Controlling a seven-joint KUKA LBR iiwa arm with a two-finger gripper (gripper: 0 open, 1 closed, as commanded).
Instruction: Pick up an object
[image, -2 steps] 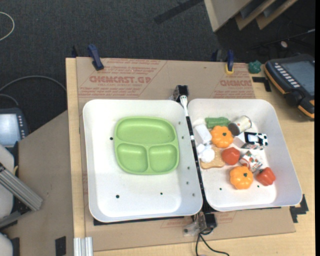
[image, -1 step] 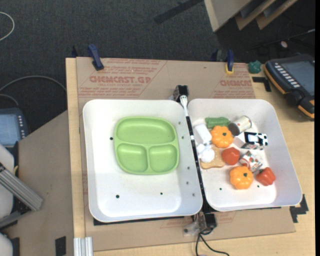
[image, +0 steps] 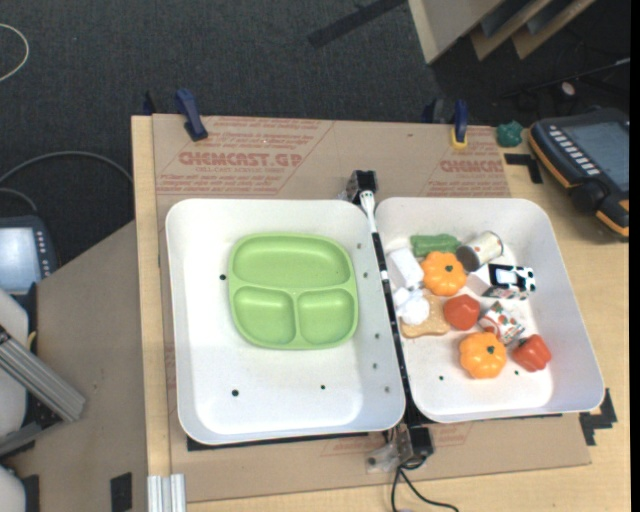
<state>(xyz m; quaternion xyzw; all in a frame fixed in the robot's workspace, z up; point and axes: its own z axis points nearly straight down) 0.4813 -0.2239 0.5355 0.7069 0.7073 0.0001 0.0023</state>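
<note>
Toys crowded against the upper pumpkin (image: 443, 272), inviting a slipped or double grasp; gripper state impossible to tell.

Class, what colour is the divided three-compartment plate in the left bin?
Light green, seen in the camera view: the divided three-compartment plate.
</note>
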